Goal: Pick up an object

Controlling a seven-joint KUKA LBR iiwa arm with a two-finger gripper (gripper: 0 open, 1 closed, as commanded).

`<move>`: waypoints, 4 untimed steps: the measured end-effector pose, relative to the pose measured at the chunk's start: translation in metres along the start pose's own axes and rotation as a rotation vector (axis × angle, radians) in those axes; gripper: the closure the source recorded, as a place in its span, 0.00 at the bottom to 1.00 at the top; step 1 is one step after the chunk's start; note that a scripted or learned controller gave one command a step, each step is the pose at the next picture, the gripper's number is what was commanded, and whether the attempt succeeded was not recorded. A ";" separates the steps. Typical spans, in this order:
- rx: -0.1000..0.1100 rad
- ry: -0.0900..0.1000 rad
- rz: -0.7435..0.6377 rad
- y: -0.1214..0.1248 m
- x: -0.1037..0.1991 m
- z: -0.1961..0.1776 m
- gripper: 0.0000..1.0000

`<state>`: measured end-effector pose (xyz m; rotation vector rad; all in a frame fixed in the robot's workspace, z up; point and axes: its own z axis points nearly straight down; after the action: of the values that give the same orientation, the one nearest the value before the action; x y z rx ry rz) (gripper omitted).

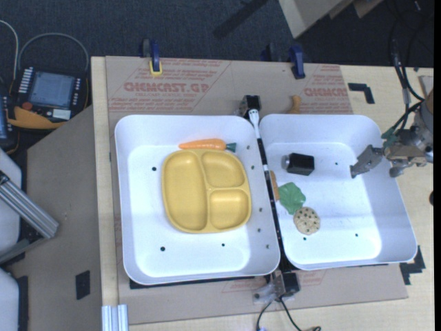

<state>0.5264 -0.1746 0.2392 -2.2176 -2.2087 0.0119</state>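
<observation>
Nearest edge: front lip of the bench (207, 309), bare cardboard with some cables.
Right bin (386, 247): holds three loose things, all in its left half.
Cookie (306, 220): round, speckled, closest of the three, lying flat.
Green piece (291, 196): just behind the cookie, touching or nearly so, up against the bin's left wall.
Black block (300, 163): farthest of the three, alone, long axis running left-right.
Hand (379, 161): at the right bin's right wall, about level with the black block; fingers look spread, nothing between them.
Key relation: all candidates lie to the view's left of the hand; black block is straight across and clear of neighbours, cookie and green piece are left and nearer the camera.
Judgement: black block looks the easiest pick, the hand must cross the bin first.
Left bin (138, 205): yellow divided plate (205, 189) in the middle, carrot (202, 144) just behind it, lengthwise left-right.
</observation>
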 end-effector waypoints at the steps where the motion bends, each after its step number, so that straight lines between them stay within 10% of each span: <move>1: -0.013 -0.003 -0.004 0.003 0.001 -0.007 0.00; 4: -0.008 -0.001 -0.004 0.002 0.012 0.158 0.00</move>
<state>0.5264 -0.1620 0.0815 -2.2181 -2.2174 0.0037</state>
